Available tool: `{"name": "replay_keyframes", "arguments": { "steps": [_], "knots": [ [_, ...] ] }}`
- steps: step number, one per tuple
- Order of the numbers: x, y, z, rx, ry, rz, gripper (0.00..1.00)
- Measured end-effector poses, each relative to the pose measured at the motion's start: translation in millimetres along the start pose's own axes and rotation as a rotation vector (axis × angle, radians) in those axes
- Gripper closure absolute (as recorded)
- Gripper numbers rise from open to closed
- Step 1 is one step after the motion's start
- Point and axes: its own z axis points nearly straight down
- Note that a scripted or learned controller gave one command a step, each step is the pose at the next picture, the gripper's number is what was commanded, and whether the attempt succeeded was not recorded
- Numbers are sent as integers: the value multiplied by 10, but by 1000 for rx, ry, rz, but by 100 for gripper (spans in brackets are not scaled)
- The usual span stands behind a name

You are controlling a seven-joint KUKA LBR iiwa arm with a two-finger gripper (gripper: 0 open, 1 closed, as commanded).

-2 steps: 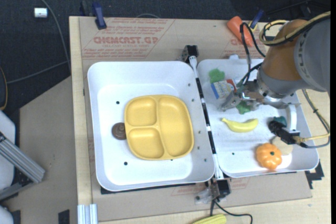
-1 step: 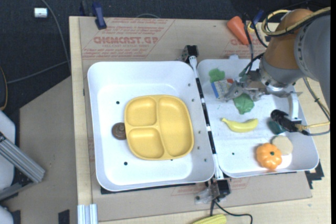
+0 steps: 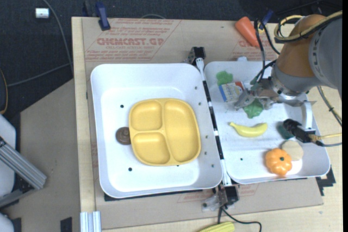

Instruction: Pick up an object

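So my claw (image 3: pixel 251 99) is down in the right bin (image 3: pixel 315 168), right on top of a small green thing (image 3: pixel 254 110) that sits just below and touching the tips. Can't tell from this angle if the claw is apart or closed on anything. The banana (image 3: pixel 249 129) lies just below that, long axis running left-right. If I'm grabbing anything, I'd guess the green piece, since it's basically straight under me.

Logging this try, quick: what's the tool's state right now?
Tool: down in the right bin at the green object; open or closed cannot be told.
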Motion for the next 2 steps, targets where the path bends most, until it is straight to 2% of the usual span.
{"name": "replay_keyframes", "arguments": {
  "steps": [1,2],
  "knots": [
    [3,8,-105,-3,0,0,100],
    [3,7,-104,-3,0,0,0]
  ]
}}
